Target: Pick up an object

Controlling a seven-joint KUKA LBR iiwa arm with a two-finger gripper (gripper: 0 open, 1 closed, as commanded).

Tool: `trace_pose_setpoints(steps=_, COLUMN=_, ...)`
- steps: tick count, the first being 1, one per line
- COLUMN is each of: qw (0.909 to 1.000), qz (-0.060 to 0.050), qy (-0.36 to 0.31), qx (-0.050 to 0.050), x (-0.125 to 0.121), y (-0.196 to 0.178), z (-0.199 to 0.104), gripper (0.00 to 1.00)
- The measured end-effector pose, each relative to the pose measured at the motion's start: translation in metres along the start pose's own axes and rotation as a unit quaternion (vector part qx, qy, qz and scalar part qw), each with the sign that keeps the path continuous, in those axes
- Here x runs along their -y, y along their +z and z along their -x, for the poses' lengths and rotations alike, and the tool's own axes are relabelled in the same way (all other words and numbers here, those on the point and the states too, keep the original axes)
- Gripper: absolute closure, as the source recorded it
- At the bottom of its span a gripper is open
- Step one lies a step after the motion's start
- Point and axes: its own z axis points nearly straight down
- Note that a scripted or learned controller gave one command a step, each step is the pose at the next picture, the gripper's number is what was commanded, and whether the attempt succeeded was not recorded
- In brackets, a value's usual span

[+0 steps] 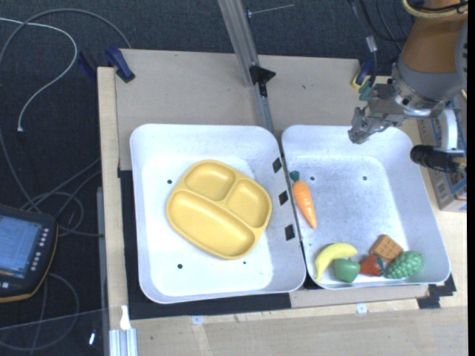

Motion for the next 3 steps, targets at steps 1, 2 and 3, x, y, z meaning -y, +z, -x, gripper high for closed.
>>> trace_pose_setpoints(steps=1, qw=1.0000, qz=-0.002, qy=-0.002, qx=-0.001, x=-0.007, y=0.005, z=-0.043, gripper=1.00)
trace_pose_setpoints(steps=2, qw=1.0000, qz=-0.001, qy=-0.003, qx=-0.001, x=-0.011, y=-0.003, z=-0.094, gripper=1.00)
trace_pose_setpoints(steps=3, qw=1.0000, qz=-0.002, qy=-0.003, qx=-0.001, x=-0.019, y=0.009, z=-0.154, gripper=1.00)
